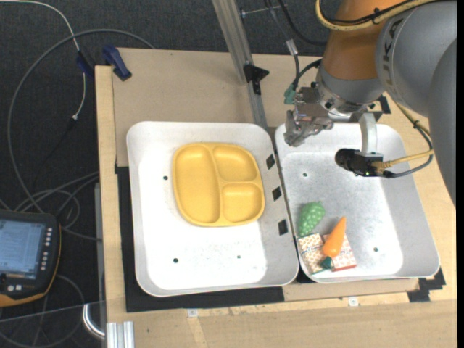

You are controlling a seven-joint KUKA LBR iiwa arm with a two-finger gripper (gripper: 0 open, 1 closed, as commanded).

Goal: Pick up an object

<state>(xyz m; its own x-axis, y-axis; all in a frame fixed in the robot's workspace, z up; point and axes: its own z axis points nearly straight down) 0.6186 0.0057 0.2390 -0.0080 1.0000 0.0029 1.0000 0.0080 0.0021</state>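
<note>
Hovering at the far left corner of the right-hand shallow white bin point(395, 216) is the grey two-finger gripper point(297, 133), hung from the grey arm with its orange band point(359, 35), which comes in from the right. How wide the tool stands I cannot tell from this angle; its tip is a dark, blurred cluster against the bin's corner. Nothing can be seen gripped in it, and whether it touches the bin floor is unclear.

The things to pick sit well apart from it, at the near left of that same bin. A small bumpy green rounded lump point(312, 214) lies just beside the bin's left wall. Nearer than that, an orange carrot-shaped toy point(335, 238) lies tilted across a flat patterned card box with a red edge point(313, 246), touching it.

Over in the left-hand shallow white bin point(148, 194), a yellow plastic plate with three compartments point(217, 183) rests toward the far side. Both bins sit side by side on the pale wooden bench point(181, 78).
</note>
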